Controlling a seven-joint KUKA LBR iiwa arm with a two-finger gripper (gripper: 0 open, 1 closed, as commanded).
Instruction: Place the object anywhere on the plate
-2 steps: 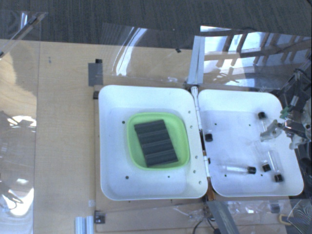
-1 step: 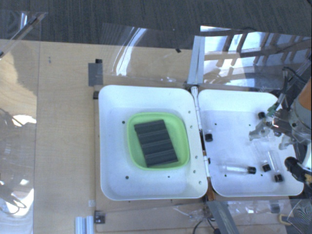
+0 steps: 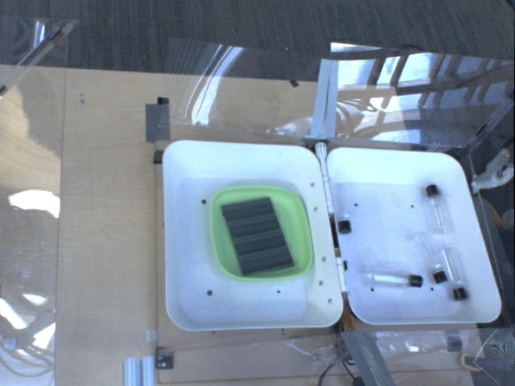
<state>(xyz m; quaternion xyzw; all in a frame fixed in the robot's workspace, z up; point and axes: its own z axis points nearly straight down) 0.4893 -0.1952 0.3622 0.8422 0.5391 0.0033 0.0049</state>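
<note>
Looking down from the camera view, we see the dark grey ribbed block (image 3: 257,236) lying flat and slightly skewed on the green plate (image 3: 299,240) in the left bin (image 3: 185,296). The right bin (image 3: 386,183) holds several clear vials with black caps (image 3: 394,280). Both bins sit on a pale wooden counter (image 3: 96,215); dark carpet (image 3: 201,10) lies beyond. We cannot tell the end effector's state.

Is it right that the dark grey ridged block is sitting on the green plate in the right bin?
Not quite. The camera view shows the dark grey ridged block lying on the green plate, but that plate sits in the left bin, not the right one.
</note>
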